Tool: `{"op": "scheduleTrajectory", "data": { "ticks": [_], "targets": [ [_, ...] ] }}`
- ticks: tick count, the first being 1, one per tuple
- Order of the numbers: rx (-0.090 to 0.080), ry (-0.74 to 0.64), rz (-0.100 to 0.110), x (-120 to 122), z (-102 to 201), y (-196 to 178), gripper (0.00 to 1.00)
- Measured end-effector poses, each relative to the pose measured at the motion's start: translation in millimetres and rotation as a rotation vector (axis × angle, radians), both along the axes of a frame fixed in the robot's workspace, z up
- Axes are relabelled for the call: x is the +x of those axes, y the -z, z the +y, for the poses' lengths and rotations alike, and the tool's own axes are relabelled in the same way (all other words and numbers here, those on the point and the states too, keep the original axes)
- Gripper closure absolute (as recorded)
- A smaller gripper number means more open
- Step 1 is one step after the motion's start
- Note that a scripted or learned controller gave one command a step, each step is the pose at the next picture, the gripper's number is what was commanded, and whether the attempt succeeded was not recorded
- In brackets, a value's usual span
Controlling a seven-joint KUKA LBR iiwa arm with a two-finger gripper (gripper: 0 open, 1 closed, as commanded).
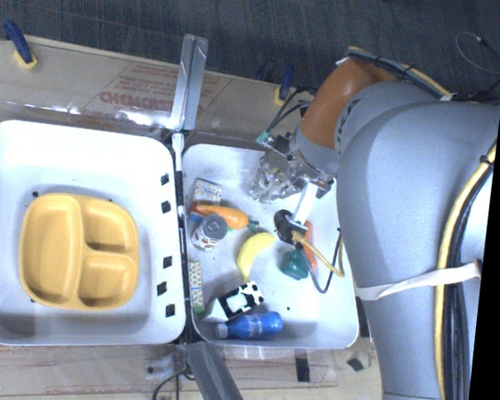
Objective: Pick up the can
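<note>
The can (212,232) is small and silver with a dark top. It stands near the left wall of the right bin (330,325), just below an orange carrot (222,214). My gripper (269,186) hangs over the back of that bin, up and to the right of the can and well apart from it. Nothing shows in its grasp.
Around the can lie a yellow banana (255,252), a teal object (294,265), a blue bottle (250,325), a black-and-white cube (240,299), a small packet (206,190) and a wrapped bar (196,285). The left bin (9,145) holds a yellow divided tray (80,251).
</note>
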State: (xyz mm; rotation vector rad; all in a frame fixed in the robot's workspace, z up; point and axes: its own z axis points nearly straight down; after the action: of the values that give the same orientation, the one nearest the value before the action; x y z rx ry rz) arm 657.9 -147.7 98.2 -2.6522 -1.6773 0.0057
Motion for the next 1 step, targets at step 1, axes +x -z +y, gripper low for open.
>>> {"op": "scheduleTrajectory", "data": {
  "ticks": [1],
  "targets": [
    [0.000, 0.028, -0.003, -0.6, 98.4, -92.3, 1.00]
  ]
}}
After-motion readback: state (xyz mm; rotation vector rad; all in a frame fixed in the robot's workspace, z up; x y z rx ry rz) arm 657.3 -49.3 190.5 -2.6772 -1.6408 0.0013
